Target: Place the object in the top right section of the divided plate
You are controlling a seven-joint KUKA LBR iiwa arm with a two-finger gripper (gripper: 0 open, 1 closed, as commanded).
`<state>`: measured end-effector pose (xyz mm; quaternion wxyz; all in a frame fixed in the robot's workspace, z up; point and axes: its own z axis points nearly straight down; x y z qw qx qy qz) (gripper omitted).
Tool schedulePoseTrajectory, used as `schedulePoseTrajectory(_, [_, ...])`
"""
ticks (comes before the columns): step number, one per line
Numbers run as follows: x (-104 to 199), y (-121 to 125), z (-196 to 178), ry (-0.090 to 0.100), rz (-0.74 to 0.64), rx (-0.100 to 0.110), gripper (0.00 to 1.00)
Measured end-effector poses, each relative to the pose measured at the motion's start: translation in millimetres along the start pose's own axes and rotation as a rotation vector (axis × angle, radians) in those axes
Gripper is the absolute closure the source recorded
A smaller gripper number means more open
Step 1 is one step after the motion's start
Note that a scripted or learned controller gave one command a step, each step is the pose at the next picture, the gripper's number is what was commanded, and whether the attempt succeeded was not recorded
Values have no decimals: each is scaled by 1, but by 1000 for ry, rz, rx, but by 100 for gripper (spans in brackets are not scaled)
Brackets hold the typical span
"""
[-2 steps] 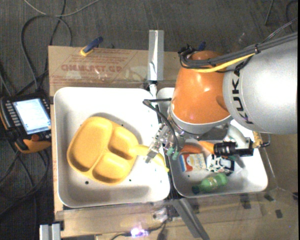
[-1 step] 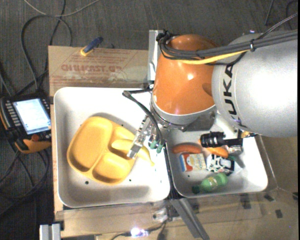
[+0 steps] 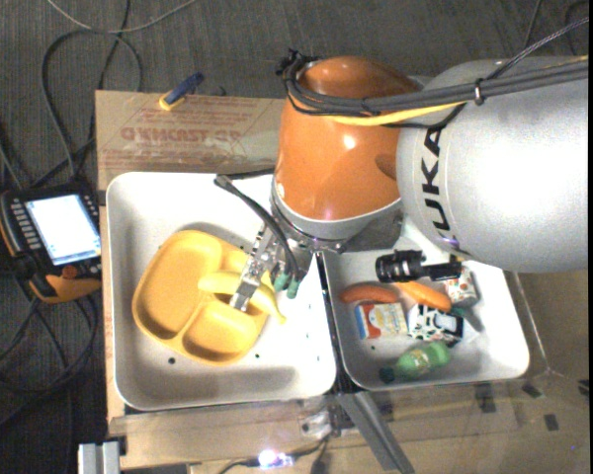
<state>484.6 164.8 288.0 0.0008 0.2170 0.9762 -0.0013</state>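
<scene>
The gripper (image 3: 252, 286) hangs right over the banana (image 3: 239, 288), which lies left to right across the yellow plate's (image 3: 173, 289) right side; I cannot tell its grip.

Yellow divided plate (image 3: 183, 304), yellow banana (image 3: 239, 286), white bins (image 3: 138, 363), orange band (image 3: 341, 146) on grey arm (image 3: 504, 166), red-and-white carton (image 3: 381, 319), green bottle (image 3: 420, 360), orange carrot (image 3: 427, 294), brown cardboard (image 3: 188, 136).
</scene>
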Motion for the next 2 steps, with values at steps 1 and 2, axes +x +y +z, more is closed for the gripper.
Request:
schedulePoseTrajectory(1, [10,48,28,2,-3,1,100])
schedulePoseTrajectory(2, [31,62,77,6,272,2,100])
